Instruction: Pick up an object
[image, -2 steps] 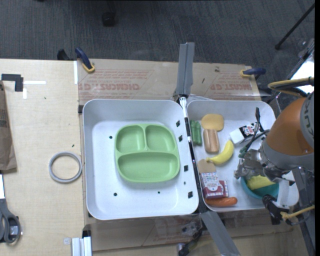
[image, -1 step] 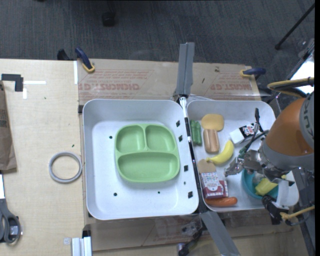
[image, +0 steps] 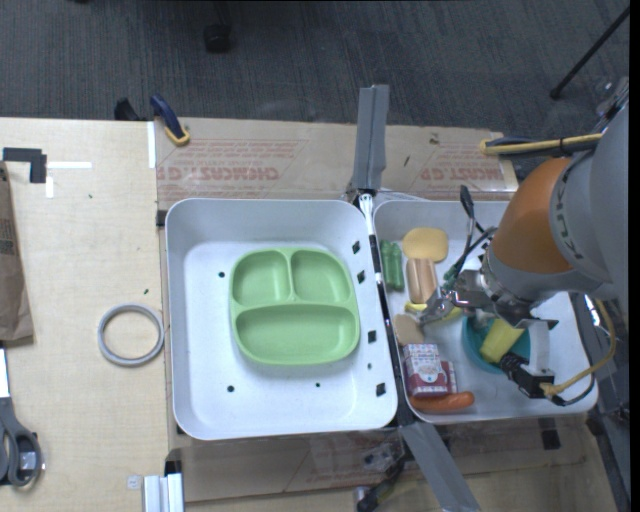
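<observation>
The right bin (image: 570, 400) holds several toy foods. A yellow round piece (image: 425, 242) lies at the back, with a hot dog in a bun (image: 421, 280) just in front of it and a green piece (image: 391, 267) by the left wall. Further forward are a tan piece (image: 407, 328), a red box (image: 428, 368) and a red sausage (image: 443, 403). A teal bowl (image: 478, 352) carries a yellow block (image: 500, 340). My gripper (image: 441, 305) hangs low over the middle of this bin, right beside the hot dog's front end and above the tan piece.
The left bin (image: 190, 330) bears a green divided plate (image: 294, 305). A grey ring (image: 131, 333) and scissors (image: 18, 452) lie on the bench to the left. The arm's grey body and orange band (image: 535, 225) cover the right bin's far right part.
</observation>
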